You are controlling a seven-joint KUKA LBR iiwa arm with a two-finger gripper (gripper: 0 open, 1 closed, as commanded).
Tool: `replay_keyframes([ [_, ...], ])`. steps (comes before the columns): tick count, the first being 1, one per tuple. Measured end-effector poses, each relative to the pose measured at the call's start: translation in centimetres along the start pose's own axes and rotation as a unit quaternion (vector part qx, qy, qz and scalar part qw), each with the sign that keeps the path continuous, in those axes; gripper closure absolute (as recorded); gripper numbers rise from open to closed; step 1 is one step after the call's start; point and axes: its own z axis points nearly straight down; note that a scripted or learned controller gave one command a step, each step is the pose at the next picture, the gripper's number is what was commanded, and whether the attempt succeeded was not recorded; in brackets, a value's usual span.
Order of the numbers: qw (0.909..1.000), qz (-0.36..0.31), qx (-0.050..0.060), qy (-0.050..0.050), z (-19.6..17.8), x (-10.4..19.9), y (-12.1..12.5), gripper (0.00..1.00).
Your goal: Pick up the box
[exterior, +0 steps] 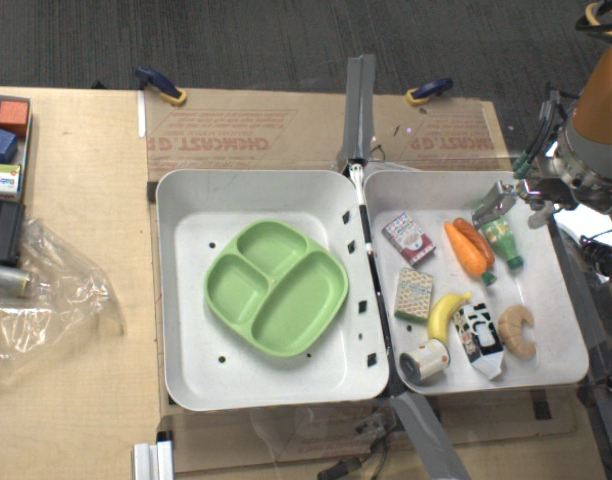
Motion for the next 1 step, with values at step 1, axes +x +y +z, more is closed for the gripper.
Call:
replay_keyframes([
  [1,0.9911,0.133,0.001,0.000,1.37,-0.37,-2.95,0.00],
])
